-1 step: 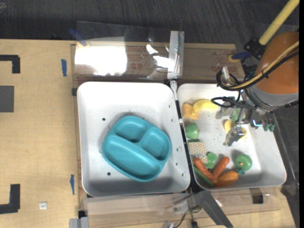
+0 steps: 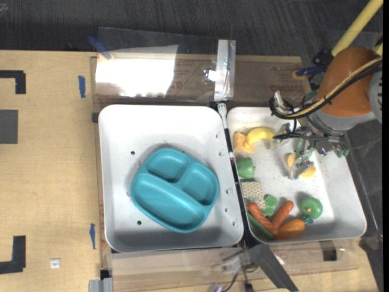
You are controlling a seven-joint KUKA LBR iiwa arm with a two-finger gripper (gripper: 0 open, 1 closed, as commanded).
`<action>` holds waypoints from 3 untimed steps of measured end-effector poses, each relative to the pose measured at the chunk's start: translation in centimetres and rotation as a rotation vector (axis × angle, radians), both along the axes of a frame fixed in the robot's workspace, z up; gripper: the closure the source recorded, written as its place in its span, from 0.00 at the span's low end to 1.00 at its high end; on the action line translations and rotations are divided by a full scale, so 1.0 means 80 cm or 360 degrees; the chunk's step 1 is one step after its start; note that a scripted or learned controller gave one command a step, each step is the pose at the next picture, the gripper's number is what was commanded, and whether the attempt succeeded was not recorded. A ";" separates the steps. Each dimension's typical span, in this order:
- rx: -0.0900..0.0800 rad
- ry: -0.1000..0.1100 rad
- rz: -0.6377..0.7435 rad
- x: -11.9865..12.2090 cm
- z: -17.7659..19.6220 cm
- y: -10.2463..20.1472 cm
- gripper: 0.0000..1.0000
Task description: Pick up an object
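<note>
So far, nothing had clearly left the bin when I checked the feed. From the right side of the view I had the arm (image 2: 349, 84) reaching over the right bin (image 2: 355, 208), and the gripper (image 2: 299, 163) hung low in its upper middle, right at a small yellow piece (image 2: 307, 171) lying on the bin floor. I could not tell whether the gripper was open or closed; cables and the wrist blurred that part of the picture, so I would not call it a grasp.

The candidates for picking were all in that right bin. A yellow toy (image 2: 260, 135) and an orange piece (image 2: 241, 142) sat touching each other near the top left corner, with a small green piece (image 2: 245, 168) just below them against the left wall. A patterned square (image 2: 253, 190) lay under that. Along the bottom edge I saw a cluster of orange carrot-like pieces (image 2: 281, 218) with some green among them, and a round green toy (image 2: 311, 208) just beside them to the right.

The left bin (image 2: 115, 163) held a teal divided plate (image 2: 175, 188), well apart from the gripper.

My judgement: the approach was done, and the descent looked about finished. Closing on the yellow piece, if it had not happened, and lifting it were left.
</note>
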State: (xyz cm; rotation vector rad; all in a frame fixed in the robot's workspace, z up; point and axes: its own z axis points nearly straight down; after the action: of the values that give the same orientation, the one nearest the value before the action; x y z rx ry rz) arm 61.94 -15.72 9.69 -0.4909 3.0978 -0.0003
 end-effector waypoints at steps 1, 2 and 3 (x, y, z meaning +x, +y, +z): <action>-0.0003 -0.0007 0.0162 -0.110 -0.008 0.035 0.00; -0.0005 -0.0015 0.0377 -0.046 -0.009 0.021 0.00; -0.0005 -0.0015 0.0377 -0.046 -0.009 0.021 0.00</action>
State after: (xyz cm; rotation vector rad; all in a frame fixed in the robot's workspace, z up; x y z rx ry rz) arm 58.25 -14.01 8.95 -0.8508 3.0098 -0.0061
